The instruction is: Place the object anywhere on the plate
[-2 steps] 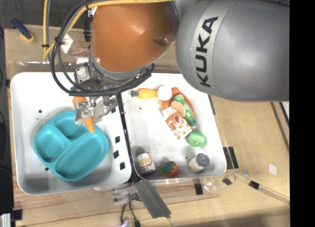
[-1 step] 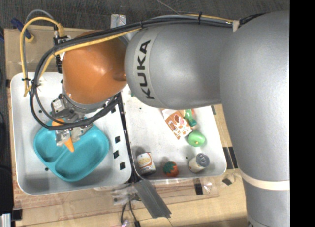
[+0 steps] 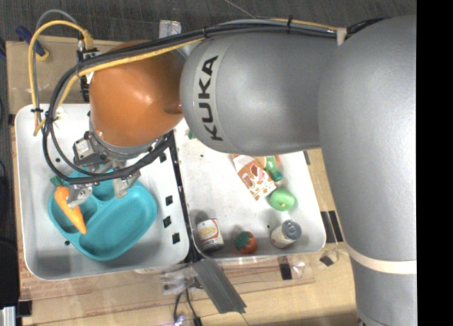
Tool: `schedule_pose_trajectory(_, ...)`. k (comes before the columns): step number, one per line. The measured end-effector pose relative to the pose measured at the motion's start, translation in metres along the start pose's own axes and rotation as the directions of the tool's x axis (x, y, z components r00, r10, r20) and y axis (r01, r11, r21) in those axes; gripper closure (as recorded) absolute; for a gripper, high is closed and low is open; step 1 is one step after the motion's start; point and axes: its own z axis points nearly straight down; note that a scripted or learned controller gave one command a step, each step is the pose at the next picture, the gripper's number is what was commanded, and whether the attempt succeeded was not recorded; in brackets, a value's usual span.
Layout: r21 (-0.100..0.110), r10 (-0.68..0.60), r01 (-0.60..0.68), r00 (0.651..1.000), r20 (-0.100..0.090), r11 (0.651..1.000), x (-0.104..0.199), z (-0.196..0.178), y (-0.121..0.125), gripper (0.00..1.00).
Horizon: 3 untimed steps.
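dark carpet lies behind your wooden counter with two white bins. you see the grey arm over both bins. the left bin holds a teal plate. the end effector is above the plate's upper edge with fingers spread, pinching nothing. the orange carrot lies on the plate's left part, just beside the left finger.

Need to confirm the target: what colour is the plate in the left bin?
Teal blue, the plate, seen in the camera view.
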Motion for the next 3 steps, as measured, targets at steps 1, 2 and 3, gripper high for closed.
schedule_pose_trajectory(1, 0.003, -0.285, 0.285, 0.959, 0.000, 0.959, -0.028, -0.033, 0.011, 0.00)
schedule_pose_trajectory(2, 0.004, -0.292, 0.292, 0.957, 0.001, 0.956, -0.031, -0.043, 0.011, 1.00)
schedule_pose_trajectory(3, -0.008, -0.679, 0.679, 0.734, 0.005, 0.734, -0.023, 0.067, -0.010, 1.00)
